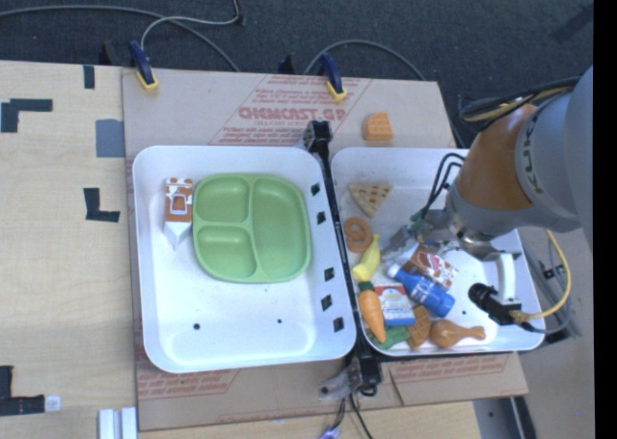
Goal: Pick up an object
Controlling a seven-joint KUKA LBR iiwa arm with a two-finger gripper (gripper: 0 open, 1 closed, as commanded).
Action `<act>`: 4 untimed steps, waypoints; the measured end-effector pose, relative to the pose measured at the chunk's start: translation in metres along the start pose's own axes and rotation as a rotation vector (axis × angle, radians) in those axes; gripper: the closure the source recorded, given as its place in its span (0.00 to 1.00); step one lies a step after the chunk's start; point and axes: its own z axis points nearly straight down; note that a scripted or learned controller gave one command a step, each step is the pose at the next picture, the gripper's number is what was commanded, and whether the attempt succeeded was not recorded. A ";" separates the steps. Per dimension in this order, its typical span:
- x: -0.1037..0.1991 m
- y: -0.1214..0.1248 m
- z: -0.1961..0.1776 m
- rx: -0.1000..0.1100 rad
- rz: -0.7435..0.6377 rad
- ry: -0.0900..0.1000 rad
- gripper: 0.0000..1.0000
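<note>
The right bin point(424, 162) holds several toy foods: a waffle wedge point(370, 196), a brown donut point(359, 232), a yellow banana point(367, 260), a carrot point(371, 315), a blue bottle point(425, 293), a small white carton point(393, 303) and a chicken drumstick point(455, 334). My gripper point(413, 237) is low in this bin, just right of the banana and above the blue bottle, over a red and white item point(436, 264). The wrist hides what lies under it.
The left bin point(164, 312) holds a green divided plate point(253, 227) and a small red and white carton point(177, 207) at its left. An orange cube point(378, 126) lies on the cardboard behind the right bin. A black divider point(331, 225) separates the bins.
</note>
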 end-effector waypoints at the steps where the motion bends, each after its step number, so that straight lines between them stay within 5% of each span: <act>1: 0.036 0.117 0.002 0.001 -0.003 0.002 0.00; 4: 0.039 0.117 0.002 0.003 -0.002 0.000 0.00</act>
